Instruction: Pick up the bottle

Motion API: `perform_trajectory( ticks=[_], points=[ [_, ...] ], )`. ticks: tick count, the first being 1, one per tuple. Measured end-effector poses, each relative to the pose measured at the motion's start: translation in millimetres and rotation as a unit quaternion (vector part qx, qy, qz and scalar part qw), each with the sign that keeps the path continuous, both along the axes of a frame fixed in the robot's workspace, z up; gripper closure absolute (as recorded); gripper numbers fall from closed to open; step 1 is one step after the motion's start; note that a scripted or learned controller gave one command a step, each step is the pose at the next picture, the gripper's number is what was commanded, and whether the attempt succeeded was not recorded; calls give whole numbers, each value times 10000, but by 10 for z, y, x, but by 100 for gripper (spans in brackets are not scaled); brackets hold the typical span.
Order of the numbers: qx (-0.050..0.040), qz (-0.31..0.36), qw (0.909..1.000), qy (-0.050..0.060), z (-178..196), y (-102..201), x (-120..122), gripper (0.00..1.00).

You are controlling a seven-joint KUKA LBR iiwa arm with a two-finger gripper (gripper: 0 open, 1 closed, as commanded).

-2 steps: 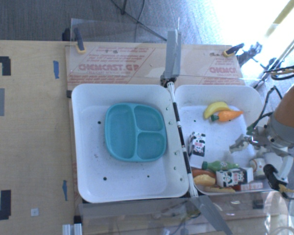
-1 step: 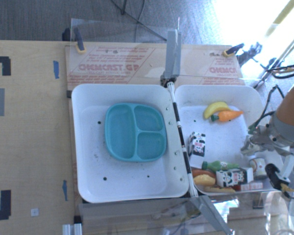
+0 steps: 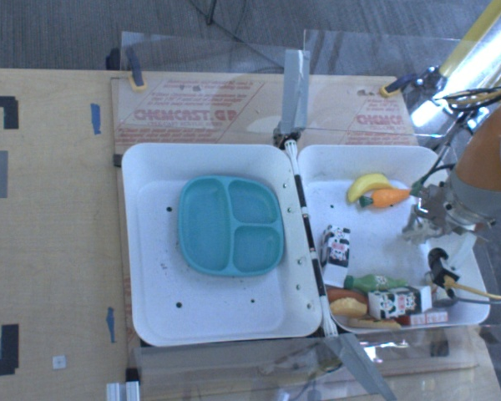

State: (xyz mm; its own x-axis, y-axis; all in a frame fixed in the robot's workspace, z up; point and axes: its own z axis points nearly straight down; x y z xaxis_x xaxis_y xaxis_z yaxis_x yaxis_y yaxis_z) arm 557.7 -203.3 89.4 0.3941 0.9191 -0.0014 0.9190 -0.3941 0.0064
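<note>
The bottle (image 3: 374,282) is green and lies on its side near the front of the right bin (image 3: 317,161), among other items. The gripper (image 3: 419,221) hangs over the right side of that bin, just right of the carrot. It is behind and to the right of the bottle and apart from it. Nothing shows in its grasp.
A yellow banana (image 3: 366,185) and an orange carrot (image 3: 386,197) lie at the back of the right bin. A small cow-print carton (image 3: 337,246) stands mid-bin, and another carton (image 3: 395,303) and food items crowd the front. A teal divided plate (image 3: 231,225) sits in the left bin (image 3: 146,249).
</note>
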Motion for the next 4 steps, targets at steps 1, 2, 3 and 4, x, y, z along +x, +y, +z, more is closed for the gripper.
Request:
perform_trajectory(
  ticks=[1,2,3,4],
  points=[
    [-9,1029,9947,-24,9,386,-328,100],
    [-11,1616,9868,-47,12,338,-446,100],
    [14,1420,9899,47,2017,175,100,100],
    [12,1246,9922,45,2268,571,534,100]
  ],
)
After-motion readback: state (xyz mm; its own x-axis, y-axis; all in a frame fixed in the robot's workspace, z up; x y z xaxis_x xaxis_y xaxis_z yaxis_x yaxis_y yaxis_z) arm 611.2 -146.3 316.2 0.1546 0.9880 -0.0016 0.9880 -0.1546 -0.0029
